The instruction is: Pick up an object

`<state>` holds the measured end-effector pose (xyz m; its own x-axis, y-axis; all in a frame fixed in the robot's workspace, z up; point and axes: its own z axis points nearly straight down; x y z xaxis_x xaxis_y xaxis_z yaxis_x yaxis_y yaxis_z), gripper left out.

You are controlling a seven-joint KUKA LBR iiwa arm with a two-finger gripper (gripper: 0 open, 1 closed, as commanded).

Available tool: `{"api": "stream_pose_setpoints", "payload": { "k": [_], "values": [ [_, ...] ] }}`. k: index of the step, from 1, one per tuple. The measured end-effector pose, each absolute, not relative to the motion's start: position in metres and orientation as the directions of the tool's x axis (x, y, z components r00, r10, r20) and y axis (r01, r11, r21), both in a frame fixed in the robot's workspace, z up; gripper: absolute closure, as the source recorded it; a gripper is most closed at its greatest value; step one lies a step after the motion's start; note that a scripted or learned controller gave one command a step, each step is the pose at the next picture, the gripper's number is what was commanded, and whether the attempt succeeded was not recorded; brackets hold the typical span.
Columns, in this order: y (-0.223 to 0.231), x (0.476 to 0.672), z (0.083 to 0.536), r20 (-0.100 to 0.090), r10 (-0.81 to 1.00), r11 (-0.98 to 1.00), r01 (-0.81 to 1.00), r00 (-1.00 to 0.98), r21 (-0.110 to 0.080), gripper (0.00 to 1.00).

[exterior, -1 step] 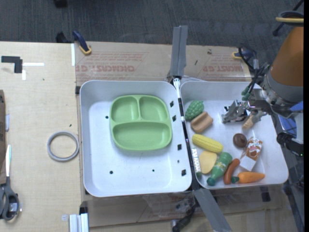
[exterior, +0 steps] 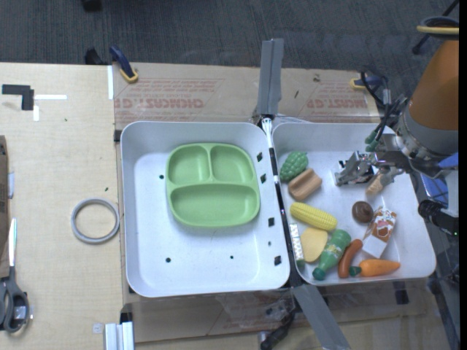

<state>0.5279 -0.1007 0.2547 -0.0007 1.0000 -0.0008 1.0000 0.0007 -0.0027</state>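
The right bin (exterior: 332,141) holds several toy foods: a green bumpy piece (exterior: 293,165), a hot dog (exterior: 304,184), a corn cob (exterior: 313,215), a yellow wedge (exterior: 314,243), a green bottle (exterior: 332,252), a red sausage (exterior: 349,257), a carrot (exterior: 379,267), a brown round piece (exterior: 362,211) and a small wrapped packet (exterior: 383,225). My gripper (exterior: 355,171) hangs over the bin's upper right area, just above the brown piece. A tan piece (exterior: 375,186) lies beside it on the right. I see nothing between its fingers.
The left bin (exterior: 142,217) holds a green divided plate (exterior: 212,184). A tape ring (exterior: 95,219) and scissors (exterior: 13,297) lie on the bench at left. A metal divider post (exterior: 271,79) rises between the bins at the back.
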Motion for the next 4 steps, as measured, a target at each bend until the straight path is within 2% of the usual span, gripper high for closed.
{"api": "stream_pose_setpoints", "payload": {
  "k": [1,2,3,4],
  "values": [
    [-0.095,0.477,0.112,0.001,0.991,0.131,0.991,-0.131,-0.004,0.0],
    [-0.097,0.523,0.091,0.0,0.991,0.133,0.991,-0.133,-0.002,0.0],
    [-0.109,0.537,0.092,0.0,1.0,-0.029,1.0,0.029,0.0,0.0],
    [-0.121,0.607,0.09,0.0,1.0,0.03,1.0,-0.03,-0.005,0.0]
  ]
}}
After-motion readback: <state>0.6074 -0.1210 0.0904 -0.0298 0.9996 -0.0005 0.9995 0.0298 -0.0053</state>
